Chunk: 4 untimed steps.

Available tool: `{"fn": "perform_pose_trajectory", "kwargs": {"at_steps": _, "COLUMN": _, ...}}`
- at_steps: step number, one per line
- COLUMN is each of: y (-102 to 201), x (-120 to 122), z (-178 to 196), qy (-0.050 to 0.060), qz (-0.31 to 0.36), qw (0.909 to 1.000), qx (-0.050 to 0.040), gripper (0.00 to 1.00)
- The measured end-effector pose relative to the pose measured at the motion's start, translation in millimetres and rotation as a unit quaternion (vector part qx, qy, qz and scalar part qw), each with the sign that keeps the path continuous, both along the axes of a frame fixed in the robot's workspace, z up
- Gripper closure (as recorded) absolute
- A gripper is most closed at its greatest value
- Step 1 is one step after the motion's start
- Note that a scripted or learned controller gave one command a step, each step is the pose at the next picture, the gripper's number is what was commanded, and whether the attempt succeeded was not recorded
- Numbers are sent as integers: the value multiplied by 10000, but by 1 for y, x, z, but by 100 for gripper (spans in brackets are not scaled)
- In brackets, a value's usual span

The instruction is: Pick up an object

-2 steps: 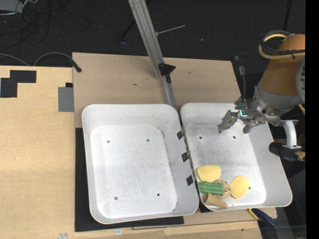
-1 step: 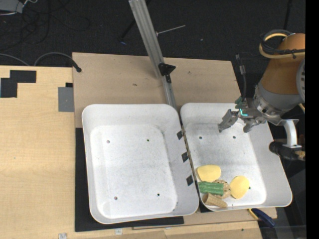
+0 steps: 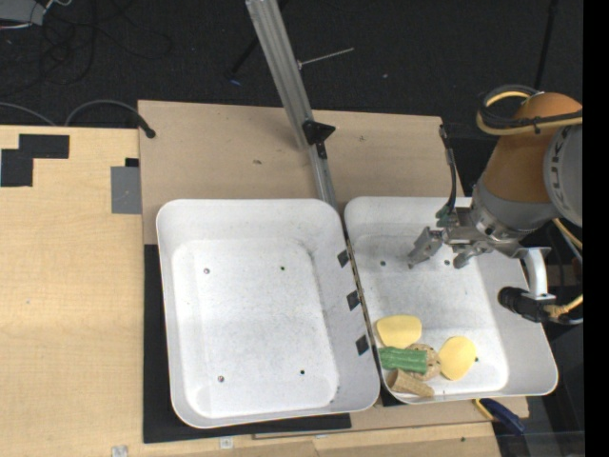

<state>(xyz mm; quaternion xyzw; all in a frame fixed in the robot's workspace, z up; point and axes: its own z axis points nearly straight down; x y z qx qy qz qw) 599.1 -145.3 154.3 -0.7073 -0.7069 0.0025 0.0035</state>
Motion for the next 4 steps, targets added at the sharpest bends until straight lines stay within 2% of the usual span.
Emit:
{"fn": "perform_pose_trajectory", "kwargs": {"at_steps": 1, "y": 9, "x": -5, "z": -60, "qy": 5, "qz": -9, "qw": 10000, "qx": 6, "gripper": 0}}
{"fn": "perform_pose_trajectory", "kwargs": {"at_steps": 2, "y": 9, "x": -5, "z": -62, "qy": -31, "qz": -25, "qw": 10000, "qx": -4, "gripper": 0}}
{"fn": "perform_pose_trajectory", "kwargs": {"at_steps": 3, "y": 7, "x": -5, "z": -52, "qy": -25, "qz": -52, "qw": 10000, "qx": -1, "gripper": 100}}
{"fn": "perform_pose_trajectory", "kwargs": {"at_steps": 4, "y": 4, "x": -9, "z": 10, "qy": -58, "qz": -42, "qw": 10000, "qx": -10, "gripper": 100}}
